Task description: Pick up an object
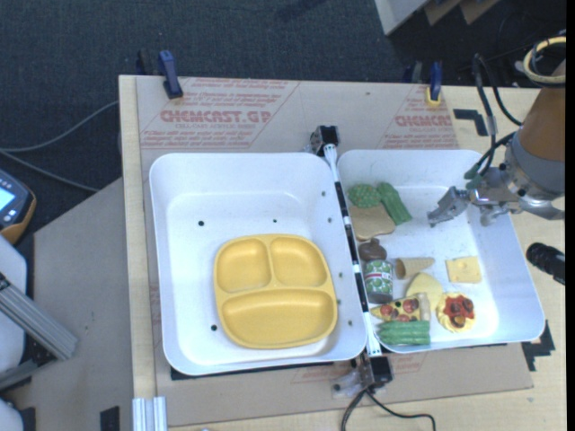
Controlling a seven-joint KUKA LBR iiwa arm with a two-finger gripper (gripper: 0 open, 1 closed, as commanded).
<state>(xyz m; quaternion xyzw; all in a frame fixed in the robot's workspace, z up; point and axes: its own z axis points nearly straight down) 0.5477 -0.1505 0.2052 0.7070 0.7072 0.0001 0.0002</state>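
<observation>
Camera view: gripper [456, 206] hangs over the right bin [524, 281], fingers spread, holding nothing. Nearest target, the cheese slice [464, 269], lies flat just below (probably light, stiff, slick plastic), so pinch across its thin edges.

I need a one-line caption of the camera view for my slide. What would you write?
KUKA arm's gripper above the right bin of toy food; yellow divided plate lies in the left bin.

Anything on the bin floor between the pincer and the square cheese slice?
No. In the camera view the pincer hangs above the right bin, up-left of the cheese slice; only bare white floor lies between them. The brown cylinder sits off to the slice's left.
</observation>
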